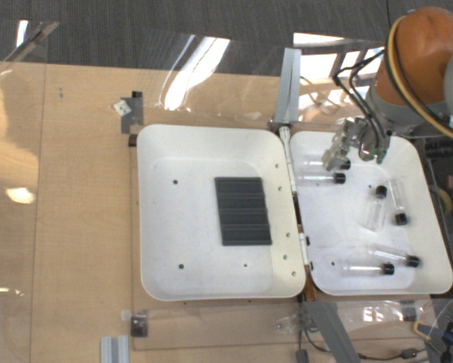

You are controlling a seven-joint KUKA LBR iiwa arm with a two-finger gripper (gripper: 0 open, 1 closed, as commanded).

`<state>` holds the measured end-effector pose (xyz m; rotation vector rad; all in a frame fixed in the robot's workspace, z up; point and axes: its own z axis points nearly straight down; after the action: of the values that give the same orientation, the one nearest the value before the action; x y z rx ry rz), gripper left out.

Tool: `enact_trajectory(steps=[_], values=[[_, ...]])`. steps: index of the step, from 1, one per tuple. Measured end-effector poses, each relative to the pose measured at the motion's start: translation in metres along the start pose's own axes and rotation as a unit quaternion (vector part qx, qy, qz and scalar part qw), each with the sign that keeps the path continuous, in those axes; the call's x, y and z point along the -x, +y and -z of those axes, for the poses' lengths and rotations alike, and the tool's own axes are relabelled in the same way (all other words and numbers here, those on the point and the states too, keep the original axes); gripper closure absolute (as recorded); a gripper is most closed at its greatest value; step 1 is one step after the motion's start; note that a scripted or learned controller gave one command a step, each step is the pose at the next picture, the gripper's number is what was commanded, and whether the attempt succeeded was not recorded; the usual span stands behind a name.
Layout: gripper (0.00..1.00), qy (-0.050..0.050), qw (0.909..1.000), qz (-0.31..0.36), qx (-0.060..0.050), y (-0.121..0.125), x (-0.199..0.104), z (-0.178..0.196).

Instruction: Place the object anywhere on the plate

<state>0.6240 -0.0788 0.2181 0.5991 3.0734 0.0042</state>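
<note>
Arm [426, 51]: reaches in at the upper right of the frame, over the right bin [430, 282].
Fingers [347, 153]: low in that bin's upper left corner; how far apart, I cannot tell.
Tubes: clear, black-capped, several scattered in the right bin; nearest [321, 178] just below the fingers.
Plate [243, 211]: dark ribbed rectangle, middle of the left bin [158, 263].

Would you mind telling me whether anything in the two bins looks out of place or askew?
Nothing looks damaged or spilled. The clear tubes lie scattered at differing angles in the right bin, while the dark ribbed plate sits squarely in the left bin. The gripper is over the right bin's far side.
</note>
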Motion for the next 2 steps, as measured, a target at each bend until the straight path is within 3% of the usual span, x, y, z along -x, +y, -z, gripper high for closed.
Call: enact_trajectory(steps=[1, 2], values=[[1.0, 0.002, 0.9896, -0.144, -0.001, 0.023, -0.089, -0.032], [1.0, 0.001, 0.9941, 0.109, 0.001, 0.088, -0.104, -0.026]])
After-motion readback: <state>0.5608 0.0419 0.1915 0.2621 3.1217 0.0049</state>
